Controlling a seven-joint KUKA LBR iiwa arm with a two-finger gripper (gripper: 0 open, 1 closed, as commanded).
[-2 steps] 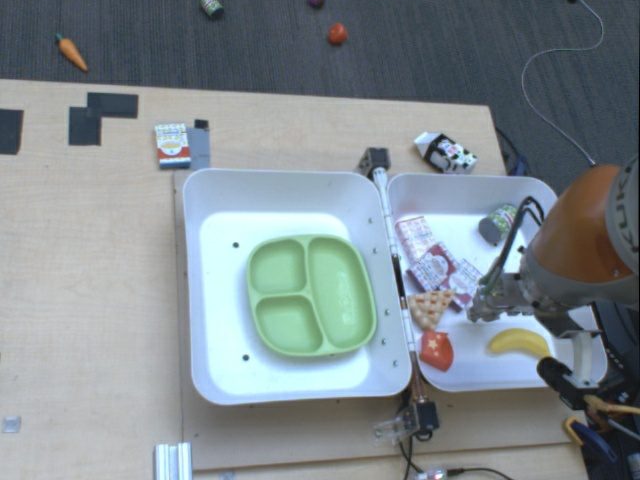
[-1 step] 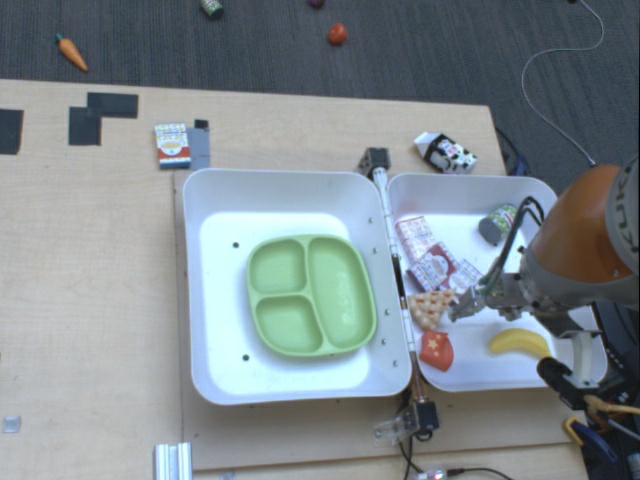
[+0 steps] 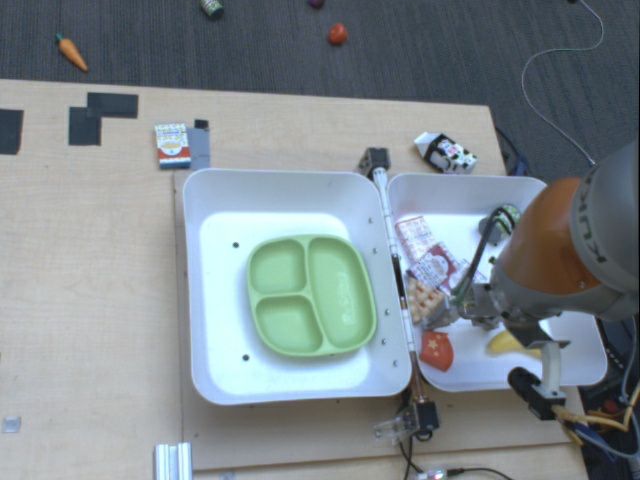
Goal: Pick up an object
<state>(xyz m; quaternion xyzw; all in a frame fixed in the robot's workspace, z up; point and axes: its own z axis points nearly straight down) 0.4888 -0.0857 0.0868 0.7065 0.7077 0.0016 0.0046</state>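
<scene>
Camera view: I'd lower the gripper (image 3: 437,313) squarely onto the snack packet (image 3: 428,265); finger spread I cannot tell.

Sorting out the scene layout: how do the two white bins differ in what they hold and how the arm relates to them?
The left bin holds one thing, a green divided plate; the right bin holds several small items, among them a snack packet and a red tomato-like piece. The arm reaches over the right bin, not the left bin. Both are shallow, white and side by side.
</scene>
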